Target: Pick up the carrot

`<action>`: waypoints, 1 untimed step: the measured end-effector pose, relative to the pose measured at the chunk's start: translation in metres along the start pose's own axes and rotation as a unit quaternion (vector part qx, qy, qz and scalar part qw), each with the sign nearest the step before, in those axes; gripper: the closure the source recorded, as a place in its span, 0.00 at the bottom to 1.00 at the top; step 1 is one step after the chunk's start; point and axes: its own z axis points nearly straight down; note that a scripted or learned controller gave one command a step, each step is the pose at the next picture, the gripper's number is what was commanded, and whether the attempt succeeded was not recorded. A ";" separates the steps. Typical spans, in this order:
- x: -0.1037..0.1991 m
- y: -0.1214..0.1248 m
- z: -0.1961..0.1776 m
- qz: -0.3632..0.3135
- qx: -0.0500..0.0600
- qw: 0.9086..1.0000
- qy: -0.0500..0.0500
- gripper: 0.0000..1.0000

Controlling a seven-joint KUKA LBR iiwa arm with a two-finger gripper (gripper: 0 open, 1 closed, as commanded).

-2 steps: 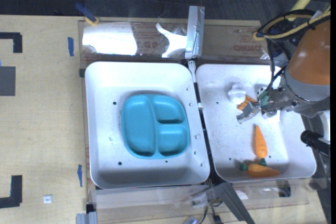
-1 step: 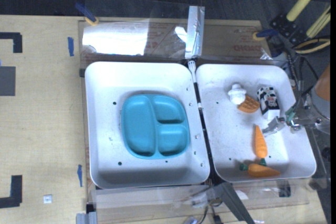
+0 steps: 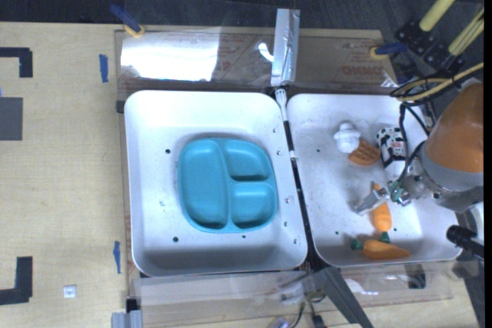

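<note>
Right white bin [image 3: 323,188], contents listed outward from the gripper

1. Gripper [image 3: 374,197]: low over the middle of the right bin, on the grey arm [image 3: 450,177] with the orange band. How far it is open cannot be told, and no object can be seen in its hold
2. Small orange piece [image 3: 381,217]: just beside the gripper, on its front-rim side
3. Carrot [image 3: 382,248]: further toward the front rim, near but apart from the gripper, lying flat along the bin's front wall with its green top pointing to the left bin
4. Tan ridged toy food [image 3: 364,156]: behind the gripper
5. White rounded object [image 3: 347,137]: touching item 4, further back
6. Left white bin [image 3: 146,165]: well apart from the gripper; holds a teal divided plate [image 3: 201,184]
</note>
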 end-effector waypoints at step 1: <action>-0.001 0.002 -0.012 0.000 -0.003 1.000 -0.002 1.00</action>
